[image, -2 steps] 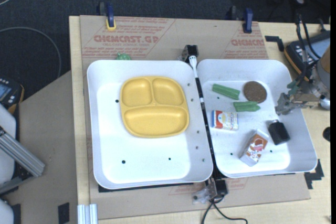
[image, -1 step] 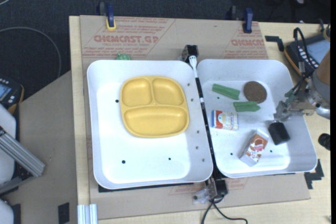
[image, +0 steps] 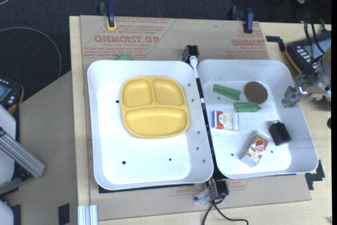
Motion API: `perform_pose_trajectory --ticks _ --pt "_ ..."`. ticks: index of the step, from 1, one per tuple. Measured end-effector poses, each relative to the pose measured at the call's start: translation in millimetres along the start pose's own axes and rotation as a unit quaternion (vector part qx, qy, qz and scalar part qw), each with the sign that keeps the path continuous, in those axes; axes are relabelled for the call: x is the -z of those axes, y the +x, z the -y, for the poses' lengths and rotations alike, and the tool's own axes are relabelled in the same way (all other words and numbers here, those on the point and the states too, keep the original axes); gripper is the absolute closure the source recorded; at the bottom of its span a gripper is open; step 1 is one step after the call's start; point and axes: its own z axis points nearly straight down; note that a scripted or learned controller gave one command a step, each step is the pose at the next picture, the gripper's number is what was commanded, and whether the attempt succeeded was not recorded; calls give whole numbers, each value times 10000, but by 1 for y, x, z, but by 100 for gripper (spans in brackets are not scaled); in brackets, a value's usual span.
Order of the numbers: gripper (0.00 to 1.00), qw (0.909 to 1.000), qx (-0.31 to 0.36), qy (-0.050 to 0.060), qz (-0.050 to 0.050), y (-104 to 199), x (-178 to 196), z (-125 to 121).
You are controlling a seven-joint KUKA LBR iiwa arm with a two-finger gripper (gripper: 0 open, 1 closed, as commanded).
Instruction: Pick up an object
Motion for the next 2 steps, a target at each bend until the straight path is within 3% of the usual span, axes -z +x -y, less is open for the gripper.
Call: perform_pose_trajectory --ticks 1,2 --pt "100 10000 18 54 -43 88 3 47" --pt "100 10000 45 45 -46 186 8 62"
